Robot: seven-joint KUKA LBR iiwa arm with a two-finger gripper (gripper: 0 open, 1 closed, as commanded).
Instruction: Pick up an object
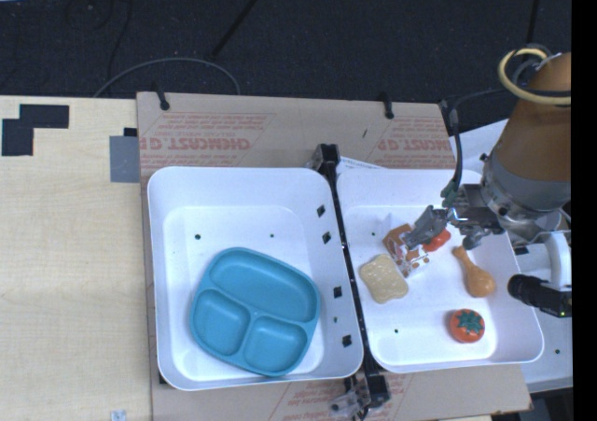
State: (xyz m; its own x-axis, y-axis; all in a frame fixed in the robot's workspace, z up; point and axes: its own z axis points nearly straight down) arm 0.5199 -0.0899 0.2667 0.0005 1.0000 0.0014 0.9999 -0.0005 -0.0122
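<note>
On the bench sit two white bins side by side. Left bin [177, 195] has just one thing in it: a blue tray [254, 311] with three compartments, lying flat toward the bin's 6 o'clock side, tilted a bit so its long axis runs 10 to 4 o'clock.

Right bin [401, 349] holds four things, so plenty to pick from. Near the middle is a tan bread slice [383, 279]. Just at its 1 o'clock, touching or nearly so, is a small red and white toy [408, 244], hard to say what exactly, too small and partly covered. At about 3 o'clock from the bread is a brown drumstick [474, 273], thin end pointing to 11 o'clock. Down at the bin's 5 o'clock corner sits a red tomato [466, 325] with a green top, well apart from the rest.

Arm comes in from 3 o'clock, its orange band [546, 78] up high at the bin's 2 o'clock, the grey wrist angled down and toward 9 o'clock. Gripper [431, 228] hangs right at the red toy, on its 2 o'clock side. Whether it's spread, closed or actually has the toy, I can't tell, it's all a dark jumble there.

Count: two bins, one tray, one bread, one toy, one drumstick, one tomato.
</note>
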